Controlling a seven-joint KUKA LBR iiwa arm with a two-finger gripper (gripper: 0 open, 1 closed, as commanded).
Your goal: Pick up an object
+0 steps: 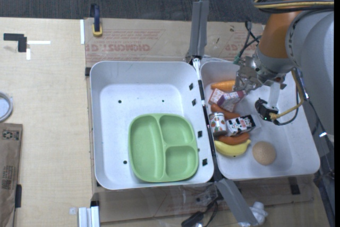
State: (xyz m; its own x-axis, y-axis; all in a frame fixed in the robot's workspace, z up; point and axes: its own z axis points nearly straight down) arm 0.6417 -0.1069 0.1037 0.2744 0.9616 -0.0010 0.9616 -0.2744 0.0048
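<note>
I see my gripper [243,84] low in the right bin [297,165], just above a small pink carton [222,98]; I cannot tell its state

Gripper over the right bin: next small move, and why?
Probably lower straight down. The gripper hangs above the pink carton and carrot at the pile's far end, with nothing seen between its fingers, so descending there seems the shortest way to a grasp.

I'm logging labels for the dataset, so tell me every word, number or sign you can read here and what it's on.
Red lettering on the cardboard sheet behind the bins: upside down, too blurred to read.
Recycling-type symbol on the brown cardboard at left: no legible words.
Print on the small can and cow-patterned carton: too small to read.
</note>
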